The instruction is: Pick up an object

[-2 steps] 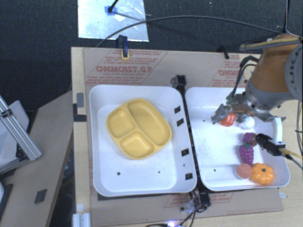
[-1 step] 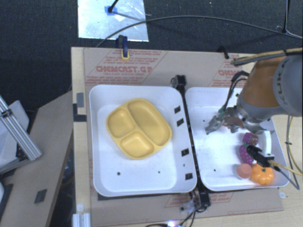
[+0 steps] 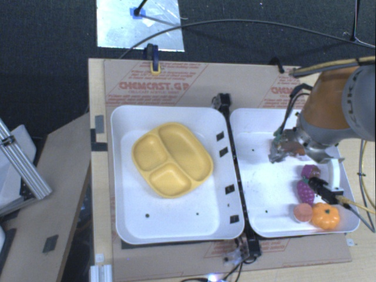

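Observation:
My gripper (image 3: 280, 150) hangs low over the upper middle of the right bin (image 3: 258, 175), on bare white floor. Below and to its right lie a purple bunch of grapes (image 3: 305, 190) and a small purple piece (image 3: 310, 171). Near the bin's front right corner sit a pink round fruit (image 3: 303, 212) and an orange pumpkin-like fruit (image 3: 326, 216), side by side. None of these touches the gripper, and I see nothing held in it.
The left bin (image 3: 126, 216) holds a yellow three-part plate (image 3: 171, 158). A black divider with clips (image 3: 232, 169) runs between the bins. The grey and orange arm (image 3: 338, 107) covers the right bin's upper right corner.

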{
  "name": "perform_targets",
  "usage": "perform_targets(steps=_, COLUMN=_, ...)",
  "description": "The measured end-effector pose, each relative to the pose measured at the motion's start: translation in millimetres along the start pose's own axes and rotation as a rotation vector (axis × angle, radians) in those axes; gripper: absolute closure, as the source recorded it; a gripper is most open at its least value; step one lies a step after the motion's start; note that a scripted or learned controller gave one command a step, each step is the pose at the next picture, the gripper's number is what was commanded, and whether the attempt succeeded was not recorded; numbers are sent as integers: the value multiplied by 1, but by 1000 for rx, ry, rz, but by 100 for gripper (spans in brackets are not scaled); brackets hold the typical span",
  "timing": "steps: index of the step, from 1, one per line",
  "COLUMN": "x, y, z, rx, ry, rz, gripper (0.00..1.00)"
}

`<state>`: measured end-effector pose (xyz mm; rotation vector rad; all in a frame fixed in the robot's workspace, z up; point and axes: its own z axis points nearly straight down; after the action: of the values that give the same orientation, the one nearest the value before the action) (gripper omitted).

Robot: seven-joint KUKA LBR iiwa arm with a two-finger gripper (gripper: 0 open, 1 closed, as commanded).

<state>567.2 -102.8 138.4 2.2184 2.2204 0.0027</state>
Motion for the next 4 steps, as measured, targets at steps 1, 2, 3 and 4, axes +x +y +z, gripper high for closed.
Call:
perform_targets(steps=1, x=-8, y=3, z=-62, rx=-5, ry=-1, rz=-2, gripper=100)
perform_targets(steps=2, x=-8, y=5, z=-94, rx=-2, ry=0, rz=-3, gripper=100)
perform_targets(steps=3, x=39, y=30, z=-96, rx=-1, ry=2, rz=-8, gripper=100)
perform_targets(steps=4, x=90, y=52, z=-88, rx=0, ry=2, rz=-9, gripper=100)
